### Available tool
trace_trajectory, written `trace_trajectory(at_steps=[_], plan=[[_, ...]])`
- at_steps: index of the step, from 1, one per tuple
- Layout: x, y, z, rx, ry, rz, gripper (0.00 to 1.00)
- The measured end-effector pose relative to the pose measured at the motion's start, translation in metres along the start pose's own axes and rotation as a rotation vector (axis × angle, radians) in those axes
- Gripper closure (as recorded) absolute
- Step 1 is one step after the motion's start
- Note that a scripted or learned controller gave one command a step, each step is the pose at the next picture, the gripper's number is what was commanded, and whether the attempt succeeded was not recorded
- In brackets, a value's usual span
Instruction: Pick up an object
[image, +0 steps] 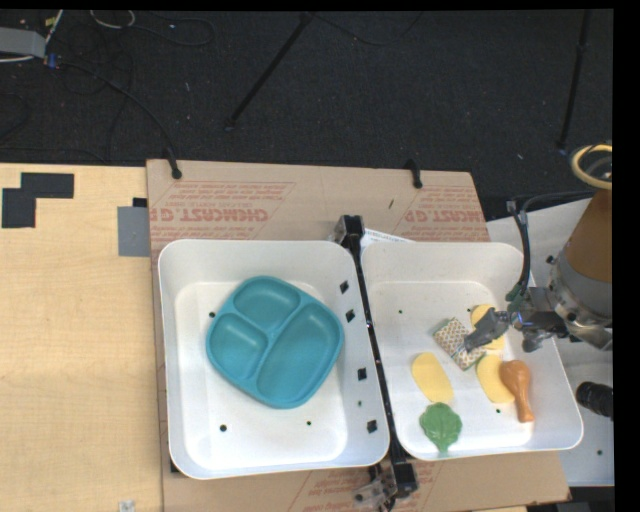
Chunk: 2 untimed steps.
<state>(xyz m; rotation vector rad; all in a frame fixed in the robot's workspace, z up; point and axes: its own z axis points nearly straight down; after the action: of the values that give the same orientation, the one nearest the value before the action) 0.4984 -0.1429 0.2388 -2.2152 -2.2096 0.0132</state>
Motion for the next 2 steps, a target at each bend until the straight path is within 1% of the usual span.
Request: trace_trajectory(at_steps=[1,2], plan=[[0.0,0.002,-0.006,-0.011,-0.002,-0.002,0.0],[0.005,0.006,0.039,-0.007,-0.001,-0.003,0.0]])
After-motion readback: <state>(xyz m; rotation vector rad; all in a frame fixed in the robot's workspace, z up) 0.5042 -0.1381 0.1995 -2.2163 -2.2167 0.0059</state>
